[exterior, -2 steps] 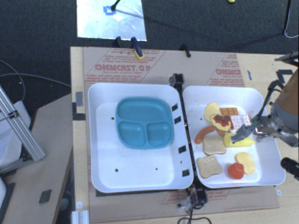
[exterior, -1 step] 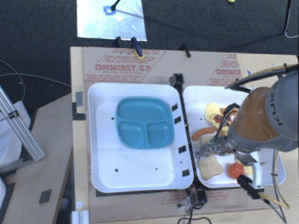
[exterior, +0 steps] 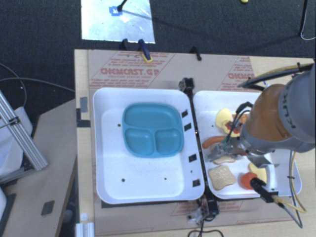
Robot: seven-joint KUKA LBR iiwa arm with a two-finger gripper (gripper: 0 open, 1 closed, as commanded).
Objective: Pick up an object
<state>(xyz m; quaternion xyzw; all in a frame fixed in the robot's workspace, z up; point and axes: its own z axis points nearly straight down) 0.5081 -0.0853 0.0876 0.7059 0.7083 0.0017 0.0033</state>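
- Camera view, slanted down from above: gripper (exterior: 220, 151) low in the right bin (exterior: 207, 107), near that bin's left wall, tip down among the toy foods.
- Cannot tell how the gripper stands, spread or pressed; blurred grey metal at the tip, nothing clearly pinched.
- Reaches in from the right: arm (exterior: 276, 117) bent over the bin, bulky rounded joint with orange band and grey casing covering much of the bin's right half.
- Just beside the gripper: one red sausage-shaped piece (exterior: 212, 141), long and smooth, lying across toward the left wall.
- Under and touching the tip: one flat tan piece (exterior: 224, 159), edges partly hidden.
- Nearer the front rim: one toast-like slice (exterior: 221, 177), tan, speckled, squarish with rounded corners.
- To its right: one small red round piece (exterior: 246, 180), and one pale yellow piece (exterior: 255, 169) just above it, partly hidden.
- Farther back: one yellow rounded piece (exterior: 223, 116), smooth, close to the arm.
- Two shallow white bins side by side, glossy plastic with rounded corners.
- In the left bin (exterior: 106, 132): one teal plate (exterior: 151, 129) with three compartments, well apart from the gripper.
- Beneath both bins: table (exterior: 163, 68) covered with brown printed cardboard.
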